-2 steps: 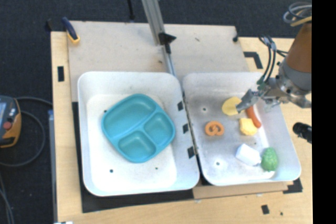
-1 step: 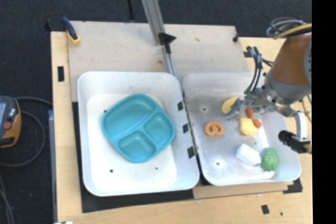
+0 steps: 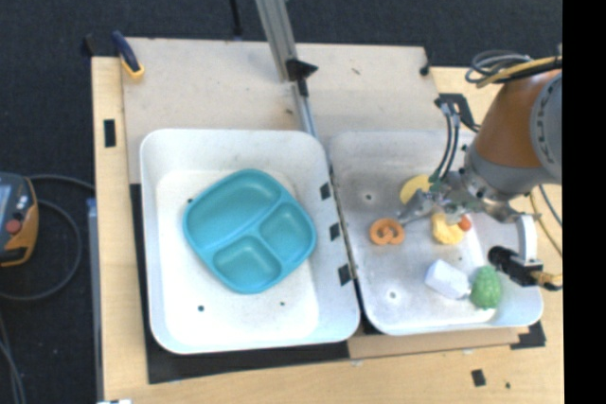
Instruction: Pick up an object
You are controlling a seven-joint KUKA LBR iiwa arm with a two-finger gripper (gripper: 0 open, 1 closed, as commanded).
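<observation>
In the right bin [image 3: 379,156] lie an orange ring [image 3: 385,232], a yellow banana-like piece [image 3: 414,187], a yellow toy with a red spot [image 3: 449,228], a white block [image 3: 445,278] and a green broccoli-like toy [image 3: 486,288]. My gripper [image 3: 431,206] hangs low over the bin between the yellow piece and the yellow toy, just right of the ring. The arm's orange band [image 3: 511,123] rises behind it at the right.
The left bin [image 3: 161,166] holds a teal divided plate [image 3: 249,229]. A metal post [image 3: 270,0] stands behind the bins. Black clips [image 3: 333,232] sit on the rim between the bins. Cables hang near the arm at the right.
</observation>
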